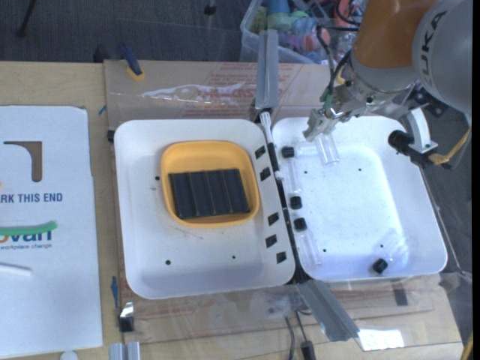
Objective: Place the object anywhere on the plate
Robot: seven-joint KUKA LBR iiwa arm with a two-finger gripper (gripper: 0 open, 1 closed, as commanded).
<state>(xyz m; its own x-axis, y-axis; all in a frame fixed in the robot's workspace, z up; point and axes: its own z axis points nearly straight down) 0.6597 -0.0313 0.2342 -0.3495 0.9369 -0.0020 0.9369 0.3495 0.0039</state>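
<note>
- The tool [318,129] hangs over the far left part of the right bin [420,231], close to that bin's far rim.
- Whether the tool is open or closed cannot be told; it shows pale and blurred against the white bin, and nothing is seen gripped in it.
- The grey arm [442,28] with its orange band [394,13] reaches in from the far right.
- The object, a dark ridged slab [209,193], lies flat on the yellow plate [206,154], well apart from the tool.
- The slab sits toward the near side of the plate, inside its rim, with its ridges running far to near.
- The plate rests in the middle of the left bin [142,261].
- A small black piece [380,265] lies in the near right corner of the right bin.
- A white printed sheet [45,276] lies on the table [45,81], left of the bins.
- A clear tub of coloured items [296,17] stands beyond the bins.
</note>
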